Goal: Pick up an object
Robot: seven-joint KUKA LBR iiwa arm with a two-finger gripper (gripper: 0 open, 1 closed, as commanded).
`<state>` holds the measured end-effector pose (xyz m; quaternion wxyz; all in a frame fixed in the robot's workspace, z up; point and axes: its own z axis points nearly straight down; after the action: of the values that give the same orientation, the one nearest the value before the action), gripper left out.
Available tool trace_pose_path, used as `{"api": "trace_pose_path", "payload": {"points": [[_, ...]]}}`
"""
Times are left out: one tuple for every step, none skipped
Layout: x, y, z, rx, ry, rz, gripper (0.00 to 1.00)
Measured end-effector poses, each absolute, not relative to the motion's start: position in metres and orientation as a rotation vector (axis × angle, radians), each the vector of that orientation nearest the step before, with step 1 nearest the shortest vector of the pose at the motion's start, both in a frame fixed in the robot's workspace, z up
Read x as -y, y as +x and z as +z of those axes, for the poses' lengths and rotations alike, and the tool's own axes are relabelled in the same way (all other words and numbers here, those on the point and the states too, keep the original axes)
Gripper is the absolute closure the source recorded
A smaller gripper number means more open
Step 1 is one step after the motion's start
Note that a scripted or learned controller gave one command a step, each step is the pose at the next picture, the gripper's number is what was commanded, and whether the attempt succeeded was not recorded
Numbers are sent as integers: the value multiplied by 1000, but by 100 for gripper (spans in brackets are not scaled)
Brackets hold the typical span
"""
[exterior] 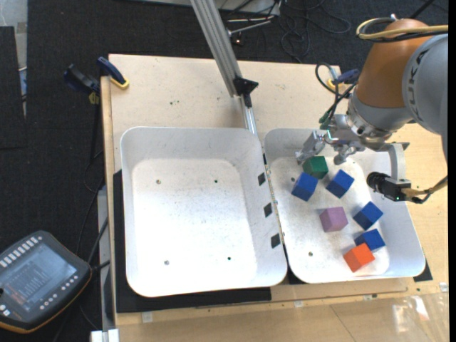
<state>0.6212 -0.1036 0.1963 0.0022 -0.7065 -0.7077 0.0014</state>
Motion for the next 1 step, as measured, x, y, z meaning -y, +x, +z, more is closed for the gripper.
{"api": "trace_pose_path", "payload": {"points": [[104, 622, 199, 2223, -2220, 0, 0]]}}
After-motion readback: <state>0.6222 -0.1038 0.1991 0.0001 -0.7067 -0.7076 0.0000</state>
